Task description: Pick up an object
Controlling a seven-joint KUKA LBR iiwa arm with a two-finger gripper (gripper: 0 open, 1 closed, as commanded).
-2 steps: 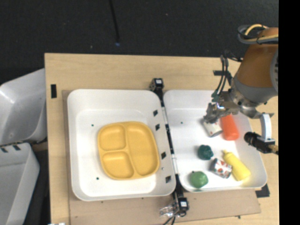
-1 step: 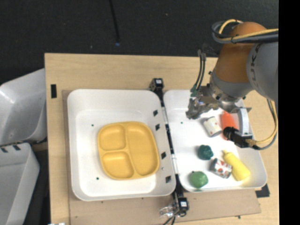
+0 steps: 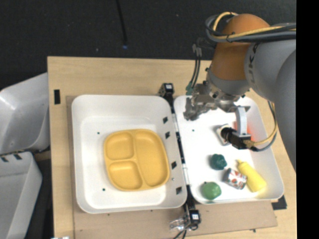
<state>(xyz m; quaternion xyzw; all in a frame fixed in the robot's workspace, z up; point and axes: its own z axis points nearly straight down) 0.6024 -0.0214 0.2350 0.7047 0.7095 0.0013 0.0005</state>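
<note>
Gripper: low over the far left corner of the right white bin, carrying nothing visible; whether it is clenched or released cannot be told.
Candidates: dark teal rounded lump mid-bin; green ball, small red-and-white can and yellow banana-shaped plastic piece by the near edge.
Handling: probably light, stiff toys; smooth curved skins may slip.
Hold: across the teal lump's middle, since it stands clear of its neighbours.
Left white bin: yellow divided plastic plate, centred.

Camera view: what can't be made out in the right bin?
All in the camera view:
Right bin: far corner hidden under the arm.
Red-and-white object: too small and blurred to identify.
Gripper: blurred; contact with the bin floor unclear.
</note>
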